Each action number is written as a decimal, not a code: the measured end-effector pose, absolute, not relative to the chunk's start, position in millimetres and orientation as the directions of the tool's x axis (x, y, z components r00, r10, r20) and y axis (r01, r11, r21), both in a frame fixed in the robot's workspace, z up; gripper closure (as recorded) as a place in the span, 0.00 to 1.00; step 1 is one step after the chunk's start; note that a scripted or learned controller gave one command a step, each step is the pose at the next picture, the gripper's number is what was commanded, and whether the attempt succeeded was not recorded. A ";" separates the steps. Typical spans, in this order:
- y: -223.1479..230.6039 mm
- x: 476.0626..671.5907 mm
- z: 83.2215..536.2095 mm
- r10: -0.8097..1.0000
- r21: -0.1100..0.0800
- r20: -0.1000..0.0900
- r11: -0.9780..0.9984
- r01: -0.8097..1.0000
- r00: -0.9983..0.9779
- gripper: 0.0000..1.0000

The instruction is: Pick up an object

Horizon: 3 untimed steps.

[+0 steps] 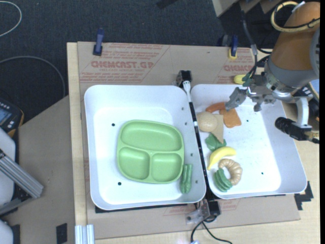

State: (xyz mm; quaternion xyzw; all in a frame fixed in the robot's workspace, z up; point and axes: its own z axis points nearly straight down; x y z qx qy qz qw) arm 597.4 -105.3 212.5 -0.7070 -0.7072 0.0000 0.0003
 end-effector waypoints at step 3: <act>-95.2 517.8 85.4 1.000 -0.002 0.001 -0.003 1.000 0.003 0.00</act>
